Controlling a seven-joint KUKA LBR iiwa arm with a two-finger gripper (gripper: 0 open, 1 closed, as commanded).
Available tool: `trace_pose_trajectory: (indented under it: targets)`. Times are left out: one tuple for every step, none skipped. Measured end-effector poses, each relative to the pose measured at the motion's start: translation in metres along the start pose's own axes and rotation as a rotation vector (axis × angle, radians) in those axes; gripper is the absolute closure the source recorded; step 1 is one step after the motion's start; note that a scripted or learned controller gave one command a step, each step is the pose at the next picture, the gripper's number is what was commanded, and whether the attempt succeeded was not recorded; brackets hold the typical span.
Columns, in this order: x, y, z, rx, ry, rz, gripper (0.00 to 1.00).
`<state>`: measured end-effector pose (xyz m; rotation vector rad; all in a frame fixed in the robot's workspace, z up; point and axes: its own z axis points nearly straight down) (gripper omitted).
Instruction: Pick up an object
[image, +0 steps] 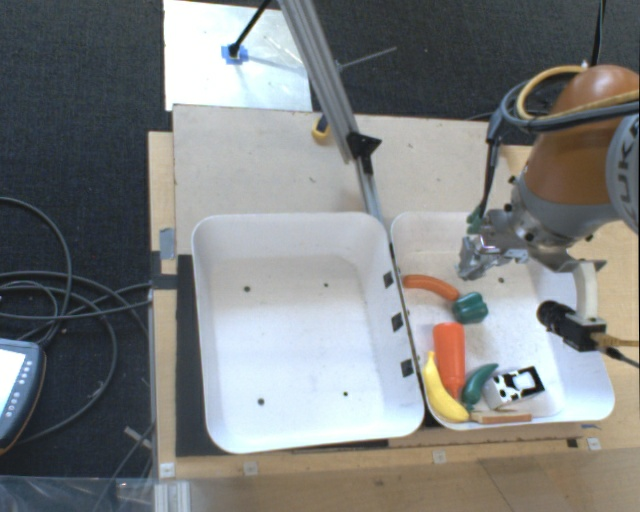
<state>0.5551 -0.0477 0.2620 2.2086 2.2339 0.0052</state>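
Note:
The right bin (590, 395) holds several toys. An orange curved piece (430, 287) lies near its left wall, with a small dark green piece (469, 308) just right of it. Toward the front lie an orange-red cylinder (449, 358), a yellow banana (441, 393), a green curved piece (478, 381), a black-and-white block (517, 385) and a thin tan stick (500, 419). My gripper (474, 265) hangs over the back of this bin, up and right of the orange curved piece. I see nothing between its tips.
The left bin (300, 330) sits beside the right one. A slanted metal pole (335, 90) runs down to the divider between the bins. A black device (565, 325) sticks out at the right bin's right side. Cables (60, 295) lie on the floor at left.

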Motion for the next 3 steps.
trace_pose_trajectory:
  targets:
    - [0.048,0.004,0.016,0.002,-0.001,0.002,1.0]
    - [0.096,0.012,0.013,0.0,0.0,0.001,1.0]
    - [0.144,0.004,0.021,0.003,0.0,0.001,1.0]
